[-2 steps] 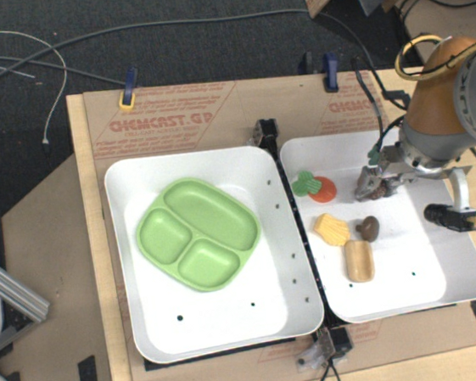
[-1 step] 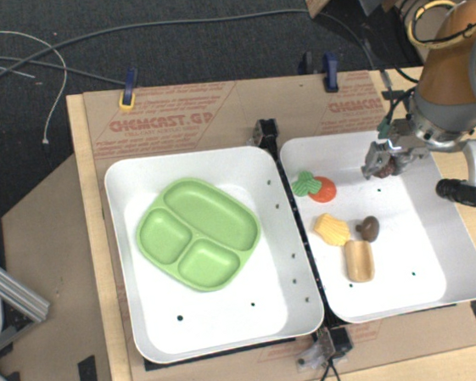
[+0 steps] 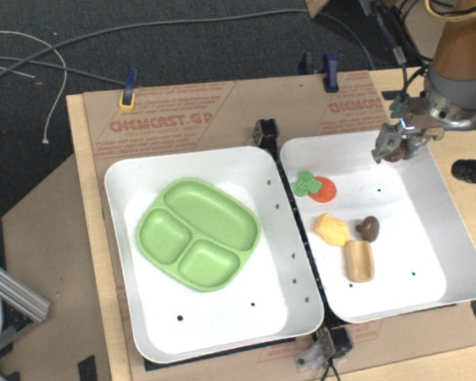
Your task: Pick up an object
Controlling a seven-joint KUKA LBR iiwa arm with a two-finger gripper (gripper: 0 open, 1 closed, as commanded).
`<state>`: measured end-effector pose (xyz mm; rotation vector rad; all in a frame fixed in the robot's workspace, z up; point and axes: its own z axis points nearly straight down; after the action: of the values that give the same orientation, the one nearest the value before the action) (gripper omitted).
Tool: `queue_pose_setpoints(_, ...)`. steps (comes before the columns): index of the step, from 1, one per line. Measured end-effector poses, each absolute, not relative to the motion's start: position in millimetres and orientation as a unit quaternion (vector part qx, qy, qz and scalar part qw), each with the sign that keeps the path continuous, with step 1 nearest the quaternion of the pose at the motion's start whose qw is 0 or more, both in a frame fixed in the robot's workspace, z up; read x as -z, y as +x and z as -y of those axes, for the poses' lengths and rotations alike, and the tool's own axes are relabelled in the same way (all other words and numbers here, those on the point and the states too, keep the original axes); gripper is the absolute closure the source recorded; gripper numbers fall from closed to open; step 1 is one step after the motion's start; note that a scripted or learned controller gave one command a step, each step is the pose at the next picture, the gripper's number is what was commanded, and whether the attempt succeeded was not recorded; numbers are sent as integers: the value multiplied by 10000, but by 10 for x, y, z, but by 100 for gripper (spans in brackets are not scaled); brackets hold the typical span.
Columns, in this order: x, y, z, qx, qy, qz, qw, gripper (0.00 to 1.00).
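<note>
Two white bins sit side by side on the surface from where I watch; the left bin carries one green divided plate, with three compartments that I count, lying near the bin's middle; the right bin carries four small things, all grouped toward its left half. One is a red piece with a green leafy top, near the divider between the bins; one is a yellow ridged piece below it; one is a small dark brown piece just beside the yellow one on its right; one is a tan, rounded block below those two, close to both, though I cannot tell whether it touches them.

One arm comes in from the right, grey with an orange section above the wrist; its tool is over the upper right part of the right bin, well apart from the four pieces. Something dark shows at the tool's tip, but I cannot tell whether it is part of the tool or a held thing, nor how far the tool is open.

Two clamps, one yellow and blue and one blue, grip the far edge of the cardboard sheet under the bins.
</note>
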<state>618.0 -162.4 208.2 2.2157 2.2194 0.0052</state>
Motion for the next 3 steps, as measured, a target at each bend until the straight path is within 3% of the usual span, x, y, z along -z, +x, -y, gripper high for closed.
queue_pose_setpoints(3,-2297,6265,30,-16,7050,-7092,4,100)
